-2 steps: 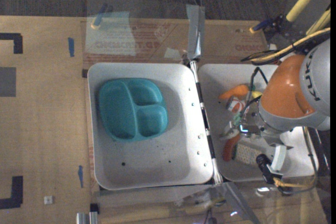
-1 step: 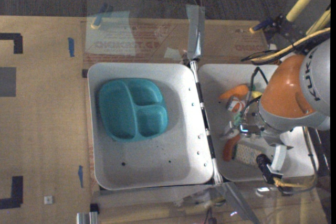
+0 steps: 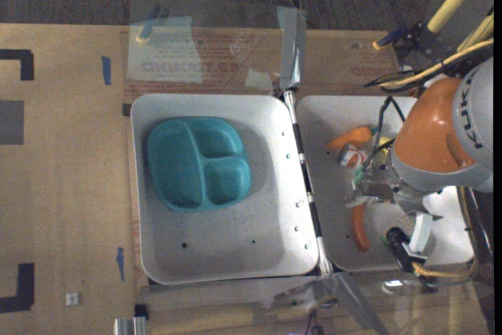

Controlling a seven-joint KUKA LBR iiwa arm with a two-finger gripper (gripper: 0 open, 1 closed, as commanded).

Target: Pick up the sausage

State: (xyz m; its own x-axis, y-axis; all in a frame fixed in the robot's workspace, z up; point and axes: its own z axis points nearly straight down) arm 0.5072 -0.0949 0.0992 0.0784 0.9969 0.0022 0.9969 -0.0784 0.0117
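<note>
The sausage (image 3: 359, 230) is a short orange-red link lying lengthwise on the floor of the right bin (image 3: 337, 247), near its front left. My gripper (image 3: 365, 191) hangs over the right bin under the orange wrist band, directly above the sausage's far end. The arm's bulk hides the parts below the wrist, and I cannot make out whether anything touches the sausage.
An orange carrot-shaped piece (image 3: 350, 139) and a small red and white object (image 3: 351, 158) lie in the right bin just behind the gripper. A teal divided plate (image 3: 200, 162) sits in the left bin (image 3: 212, 255). Cables trail along the arm at the right.
</note>
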